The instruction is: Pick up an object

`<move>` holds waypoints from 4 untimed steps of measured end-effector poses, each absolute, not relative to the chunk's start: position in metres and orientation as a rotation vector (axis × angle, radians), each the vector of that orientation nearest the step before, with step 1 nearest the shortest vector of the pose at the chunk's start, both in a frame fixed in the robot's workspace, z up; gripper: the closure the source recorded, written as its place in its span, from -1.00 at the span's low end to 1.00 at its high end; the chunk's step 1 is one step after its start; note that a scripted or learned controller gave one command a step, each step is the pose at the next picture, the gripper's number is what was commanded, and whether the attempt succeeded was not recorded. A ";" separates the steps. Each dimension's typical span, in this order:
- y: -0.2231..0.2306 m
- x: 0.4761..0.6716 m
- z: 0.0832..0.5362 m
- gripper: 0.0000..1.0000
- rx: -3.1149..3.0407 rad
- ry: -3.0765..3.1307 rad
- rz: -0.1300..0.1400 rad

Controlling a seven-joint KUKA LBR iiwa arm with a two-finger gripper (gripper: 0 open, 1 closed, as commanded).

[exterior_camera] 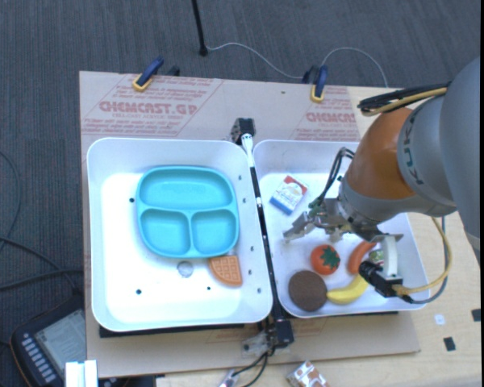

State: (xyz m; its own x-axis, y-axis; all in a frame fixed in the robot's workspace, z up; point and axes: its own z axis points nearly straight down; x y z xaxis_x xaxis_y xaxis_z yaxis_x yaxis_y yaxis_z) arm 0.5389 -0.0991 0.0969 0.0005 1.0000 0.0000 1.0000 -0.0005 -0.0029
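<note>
Two white bins [97, 216] sit side by side on a brown printed board [153, 107] held by blue and yellow clamps [148, 72], over grey carpet [48, 39] crossed by a thin cable [250, 48].

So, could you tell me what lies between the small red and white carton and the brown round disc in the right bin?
In the camera view, bare white bin floor lies between the carton and the brown disc; the gripper sits just right of it.
</note>
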 end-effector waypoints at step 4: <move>0.016 0.511 0.214 1.00 -2.219 -2.222 0.002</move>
State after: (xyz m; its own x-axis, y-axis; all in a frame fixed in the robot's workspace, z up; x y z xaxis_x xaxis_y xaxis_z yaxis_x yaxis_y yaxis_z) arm 0.5113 0.0163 0.2136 -0.0012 1.0000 -0.0001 1.0000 0.0012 -0.0013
